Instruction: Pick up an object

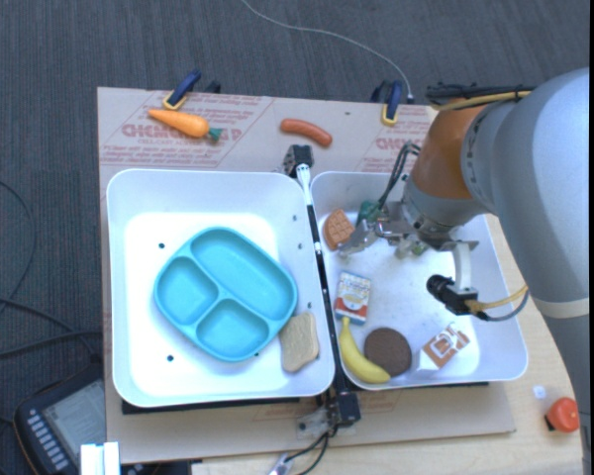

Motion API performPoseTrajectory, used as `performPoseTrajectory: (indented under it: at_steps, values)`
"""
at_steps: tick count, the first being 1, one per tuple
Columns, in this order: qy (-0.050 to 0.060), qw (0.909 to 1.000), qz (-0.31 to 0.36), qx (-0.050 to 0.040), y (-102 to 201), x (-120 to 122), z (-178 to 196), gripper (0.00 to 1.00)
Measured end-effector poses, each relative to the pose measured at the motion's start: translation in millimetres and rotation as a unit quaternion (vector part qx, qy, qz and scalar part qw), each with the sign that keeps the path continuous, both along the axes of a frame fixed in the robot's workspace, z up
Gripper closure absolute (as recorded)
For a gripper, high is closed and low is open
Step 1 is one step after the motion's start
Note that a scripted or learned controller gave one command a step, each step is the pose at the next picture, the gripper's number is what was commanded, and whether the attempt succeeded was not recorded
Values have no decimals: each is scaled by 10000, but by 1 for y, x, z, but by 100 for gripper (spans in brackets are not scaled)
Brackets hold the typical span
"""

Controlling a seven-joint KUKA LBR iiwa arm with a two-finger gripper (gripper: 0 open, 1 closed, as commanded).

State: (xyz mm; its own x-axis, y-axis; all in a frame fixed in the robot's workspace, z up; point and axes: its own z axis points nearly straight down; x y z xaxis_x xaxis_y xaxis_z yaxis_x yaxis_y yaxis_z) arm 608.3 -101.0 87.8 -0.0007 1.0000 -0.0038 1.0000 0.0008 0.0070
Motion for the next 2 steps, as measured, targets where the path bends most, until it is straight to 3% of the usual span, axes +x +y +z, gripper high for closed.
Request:
performPoseTrajectory:
  at_steps: [1,2]
  values:
    - [-2,10000,-10,2,-10,-68,0,0]
    - [-10,10000,5,5,1,23,0,0]
